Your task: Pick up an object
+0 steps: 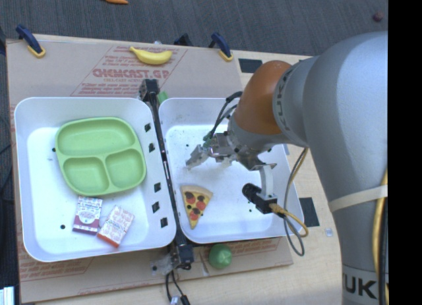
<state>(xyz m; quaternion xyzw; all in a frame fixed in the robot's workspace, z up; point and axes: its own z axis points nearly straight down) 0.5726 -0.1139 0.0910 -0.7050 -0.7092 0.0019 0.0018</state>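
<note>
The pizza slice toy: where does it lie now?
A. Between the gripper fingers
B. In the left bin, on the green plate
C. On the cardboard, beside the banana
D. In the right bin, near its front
D: the pizza slice lies flat on the floor of the right bin, below the gripper.

Dark grey carpet floor (198, 0); cardboard-covered bench (112, 66), blue clamps (30, 40).
</note>
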